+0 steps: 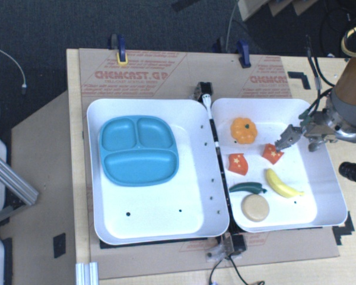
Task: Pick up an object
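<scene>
Food toys (255, 171) in right bin (326, 183)

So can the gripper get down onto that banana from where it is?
Probably yes: the gripper hangs in the right bin, and the banana lies apart from its neighbours with nothing over it.

glossy white plastic bins (154, 224), matt blue tray (139, 150)

— Underneath everything?
— Dark blue-grey carpeted floor (77, 10), crossed by a thin white cable (12, 64).
— And on top?
— Pale wooden tabletop (47, 159) under a brown cardboard sheet with red lettering (166, 70), clipped by blue clamps (120, 45).
</scene>
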`<action>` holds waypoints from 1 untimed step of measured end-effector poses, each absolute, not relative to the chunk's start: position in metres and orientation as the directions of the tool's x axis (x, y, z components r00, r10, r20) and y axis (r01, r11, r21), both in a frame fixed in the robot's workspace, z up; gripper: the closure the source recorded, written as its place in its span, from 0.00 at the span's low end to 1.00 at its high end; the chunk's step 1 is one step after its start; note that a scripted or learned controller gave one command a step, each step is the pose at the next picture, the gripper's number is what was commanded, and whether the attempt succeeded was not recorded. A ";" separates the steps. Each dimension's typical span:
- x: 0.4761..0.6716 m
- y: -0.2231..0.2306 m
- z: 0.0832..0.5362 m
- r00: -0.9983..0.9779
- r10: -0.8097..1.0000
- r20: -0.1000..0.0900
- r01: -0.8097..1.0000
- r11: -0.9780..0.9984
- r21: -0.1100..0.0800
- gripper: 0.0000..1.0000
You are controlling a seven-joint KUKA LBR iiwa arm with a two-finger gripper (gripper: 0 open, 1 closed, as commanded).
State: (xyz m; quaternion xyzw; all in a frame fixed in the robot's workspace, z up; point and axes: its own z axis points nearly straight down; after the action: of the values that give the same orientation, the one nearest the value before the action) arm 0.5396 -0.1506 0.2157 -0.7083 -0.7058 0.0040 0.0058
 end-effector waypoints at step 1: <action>0.543 -0.150 0.223 0.000 1.000 0.000 1.000 0.000 0.000 0.00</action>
State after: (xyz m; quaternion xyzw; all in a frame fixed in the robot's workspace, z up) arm 0.5425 -0.1501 0.2231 -0.7070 -0.7072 0.0000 0.0001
